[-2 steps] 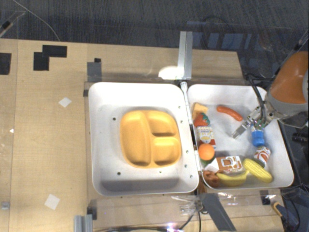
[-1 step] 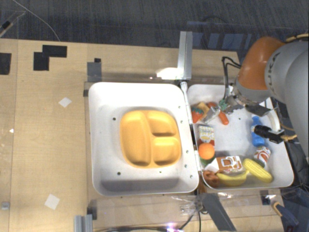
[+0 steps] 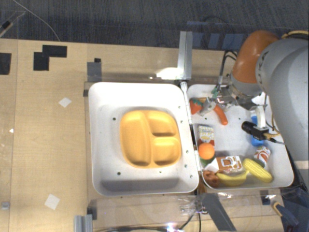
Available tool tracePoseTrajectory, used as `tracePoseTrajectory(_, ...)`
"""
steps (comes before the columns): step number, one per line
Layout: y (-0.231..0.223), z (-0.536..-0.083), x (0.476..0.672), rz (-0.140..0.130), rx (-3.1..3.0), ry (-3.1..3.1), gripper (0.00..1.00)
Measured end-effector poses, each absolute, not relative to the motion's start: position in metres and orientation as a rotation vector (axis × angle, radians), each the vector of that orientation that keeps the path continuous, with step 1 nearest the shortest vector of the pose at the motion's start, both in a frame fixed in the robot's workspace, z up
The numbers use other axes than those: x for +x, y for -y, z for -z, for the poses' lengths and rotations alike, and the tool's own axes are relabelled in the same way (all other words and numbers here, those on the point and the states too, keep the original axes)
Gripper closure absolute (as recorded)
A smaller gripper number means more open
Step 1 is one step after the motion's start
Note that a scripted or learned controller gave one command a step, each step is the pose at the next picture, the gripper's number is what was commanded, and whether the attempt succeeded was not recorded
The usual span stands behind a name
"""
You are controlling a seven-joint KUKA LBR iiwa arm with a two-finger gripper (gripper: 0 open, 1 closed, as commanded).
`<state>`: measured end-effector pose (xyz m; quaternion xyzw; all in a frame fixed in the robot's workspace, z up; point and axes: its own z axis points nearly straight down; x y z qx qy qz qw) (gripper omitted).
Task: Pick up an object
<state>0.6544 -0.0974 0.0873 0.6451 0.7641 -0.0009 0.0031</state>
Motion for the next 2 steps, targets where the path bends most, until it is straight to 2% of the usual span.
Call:
tracePoseTrajectory(1,0.08,-0.191,0.651,-0.012,1.789,-2.565,0.0)
tracePoseTrajectory(2,0.125,-0.097,0.663,-0.024,2.116,-2.299,0.0)
